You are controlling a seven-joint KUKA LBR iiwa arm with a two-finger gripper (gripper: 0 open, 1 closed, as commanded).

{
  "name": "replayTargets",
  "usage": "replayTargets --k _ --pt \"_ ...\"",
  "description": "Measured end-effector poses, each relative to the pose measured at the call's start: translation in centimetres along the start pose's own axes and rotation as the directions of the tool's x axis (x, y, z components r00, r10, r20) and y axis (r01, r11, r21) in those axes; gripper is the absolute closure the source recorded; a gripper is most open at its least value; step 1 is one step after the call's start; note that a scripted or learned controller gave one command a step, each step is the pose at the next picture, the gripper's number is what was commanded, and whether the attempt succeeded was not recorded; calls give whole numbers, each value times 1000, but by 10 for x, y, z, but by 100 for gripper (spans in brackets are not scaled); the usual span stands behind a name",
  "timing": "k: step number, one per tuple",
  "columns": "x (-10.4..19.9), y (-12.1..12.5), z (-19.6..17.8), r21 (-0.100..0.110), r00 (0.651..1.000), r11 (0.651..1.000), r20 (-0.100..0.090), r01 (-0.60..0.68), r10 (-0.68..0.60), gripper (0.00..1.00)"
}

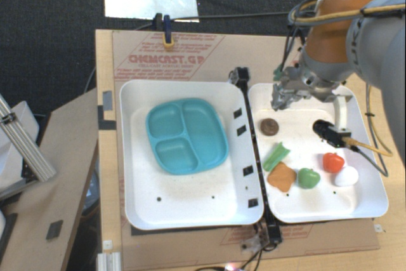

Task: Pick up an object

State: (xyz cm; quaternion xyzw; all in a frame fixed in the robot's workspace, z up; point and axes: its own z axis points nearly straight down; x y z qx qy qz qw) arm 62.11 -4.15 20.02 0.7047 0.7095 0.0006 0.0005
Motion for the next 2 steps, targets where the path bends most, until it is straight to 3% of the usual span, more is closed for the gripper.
replayTargets --k 2 --pt "105 6 -7 0 1000 1000 -1 2 -2 100"
